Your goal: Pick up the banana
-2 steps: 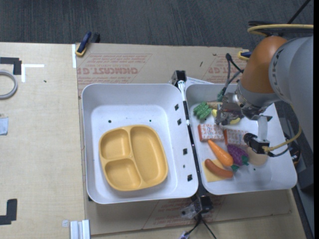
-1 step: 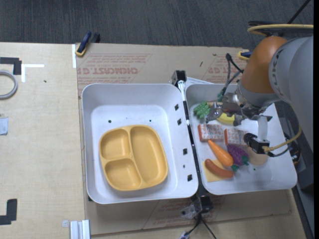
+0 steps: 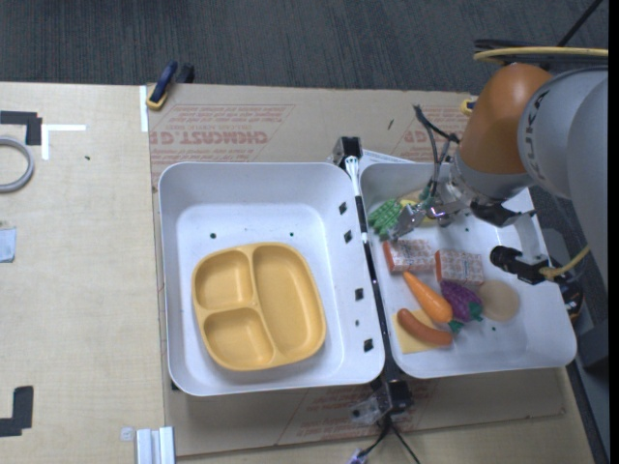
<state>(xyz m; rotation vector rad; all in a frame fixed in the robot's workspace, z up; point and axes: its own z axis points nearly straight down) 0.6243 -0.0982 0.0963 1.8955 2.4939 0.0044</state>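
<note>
The arm reaches into the right bin [image 3: 542, 346] from the right, and its gripper [image 3: 428, 211] hangs low over the bin's far left part. A small yellow sliver [image 3: 418, 201] shows right at the gripper's tip, beside a green leafy toy [image 3: 387, 217]. It may be the banana, but most of it is hidden under the wrist. I cannot see anything held.
The right bin also holds two pink-and-white boxes [image 3: 414, 254], a carrot [image 3: 427, 296], a purple toy [image 3: 462, 301], a sausage [image 3: 424, 328] on a yellow slab [image 3: 408, 344], and a beige disc [image 3: 501, 302]. A yellow divided plate [image 3: 257, 304] lies in the left bin [image 3: 184, 201].
</note>
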